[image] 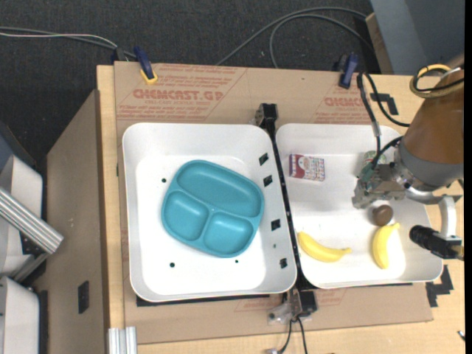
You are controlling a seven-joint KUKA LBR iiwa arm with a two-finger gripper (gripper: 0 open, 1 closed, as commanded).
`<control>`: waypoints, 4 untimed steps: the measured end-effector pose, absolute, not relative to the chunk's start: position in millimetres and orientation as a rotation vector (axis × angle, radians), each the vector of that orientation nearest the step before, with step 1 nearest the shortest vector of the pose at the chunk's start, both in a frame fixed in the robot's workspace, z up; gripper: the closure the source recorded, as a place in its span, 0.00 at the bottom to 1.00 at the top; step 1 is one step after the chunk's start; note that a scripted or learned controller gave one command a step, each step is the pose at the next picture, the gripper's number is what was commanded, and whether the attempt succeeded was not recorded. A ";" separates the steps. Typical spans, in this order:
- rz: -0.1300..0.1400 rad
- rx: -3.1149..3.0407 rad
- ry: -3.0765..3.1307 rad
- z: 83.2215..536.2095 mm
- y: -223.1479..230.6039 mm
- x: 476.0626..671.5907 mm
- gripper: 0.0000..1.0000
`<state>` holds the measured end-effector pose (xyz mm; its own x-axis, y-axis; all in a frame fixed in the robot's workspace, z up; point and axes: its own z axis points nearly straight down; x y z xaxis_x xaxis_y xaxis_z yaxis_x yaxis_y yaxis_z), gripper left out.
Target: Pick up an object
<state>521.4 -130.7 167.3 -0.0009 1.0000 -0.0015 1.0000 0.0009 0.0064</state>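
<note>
The right bin (335,142) holds a small red-and-white packet (307,167) near its far left. A yellow banana (321,248) lies by its near left edge, and a second, shorter banana (382,245) sits upright-looking at the near right. A small brown round object (381,214) rests just above that second banana. My gripper (371,192) hangs low over the right side of this bin, directly behind the brown object and very close to it. Nothing shows between the gripper's tips.
A blue three-compartment plate (212,207) lies in the middle of the left bin (140,198). A black divider with clips (274,198) runs between the bins. Cardboard (192,87) lies under both, with cables trailing behind it.
</note>
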 end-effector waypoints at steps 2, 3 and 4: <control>0.005 2.212 2.229 226.6 -76.9 547.0 1.00; 0.005 2.213 2.230 232.4 -20.5 567.5 1.00; 0.002 2.216 2.229 222.2 29.0 573.4 1.00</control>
<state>573.4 29.0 222.2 -0.0060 1.0000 0.0018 1.0000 0.0060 0.0000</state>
